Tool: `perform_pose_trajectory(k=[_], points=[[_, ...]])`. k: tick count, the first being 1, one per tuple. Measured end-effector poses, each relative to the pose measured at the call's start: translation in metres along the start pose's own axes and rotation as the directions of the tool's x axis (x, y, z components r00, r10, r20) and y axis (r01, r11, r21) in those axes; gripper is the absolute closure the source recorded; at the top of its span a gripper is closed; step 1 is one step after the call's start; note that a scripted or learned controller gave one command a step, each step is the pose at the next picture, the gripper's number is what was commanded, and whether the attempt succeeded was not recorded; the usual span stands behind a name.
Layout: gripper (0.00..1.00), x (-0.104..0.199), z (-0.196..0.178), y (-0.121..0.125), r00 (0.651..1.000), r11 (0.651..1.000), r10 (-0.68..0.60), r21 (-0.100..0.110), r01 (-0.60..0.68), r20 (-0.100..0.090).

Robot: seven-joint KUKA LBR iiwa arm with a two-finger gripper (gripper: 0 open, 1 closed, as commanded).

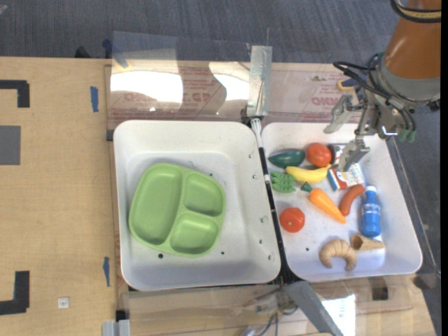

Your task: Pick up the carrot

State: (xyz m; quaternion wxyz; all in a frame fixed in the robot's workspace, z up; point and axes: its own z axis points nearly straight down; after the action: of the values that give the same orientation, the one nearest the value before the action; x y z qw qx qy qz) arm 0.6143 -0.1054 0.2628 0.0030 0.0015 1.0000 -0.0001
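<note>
The carrot (327,205) is lying in the right bin (399,257), near the middle of it, pointing down toward the lower right of the frame. It is sitting between a red tomato (292,219) on its left and a sausage (350,199) on its right, just below a banana (309,174). A blue bottle (370,212) is lying further right, and a croissant (337,253) is resting below.

The gripper (354,140) is hanging over the upper right part of that bin, well apart from the carrot, and its fingers (352,152) are spread with nothing between them.

In the left bin (133,152) a green divided plate (177,208) is sitting toward the lower left.
</note>
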Motion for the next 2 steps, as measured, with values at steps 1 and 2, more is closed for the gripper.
perform_pose_trajectory(k=[1, 2], points=[[0.00, 0.010, 0.142, 0.017, 0.984, 0.984, -0.180, -0.006, 0.180, -0.013], [0.00, 0.065, 0.172, 0.004, 0.983, 0.983, 0.183, -0.002, -0.183, 0.007]])
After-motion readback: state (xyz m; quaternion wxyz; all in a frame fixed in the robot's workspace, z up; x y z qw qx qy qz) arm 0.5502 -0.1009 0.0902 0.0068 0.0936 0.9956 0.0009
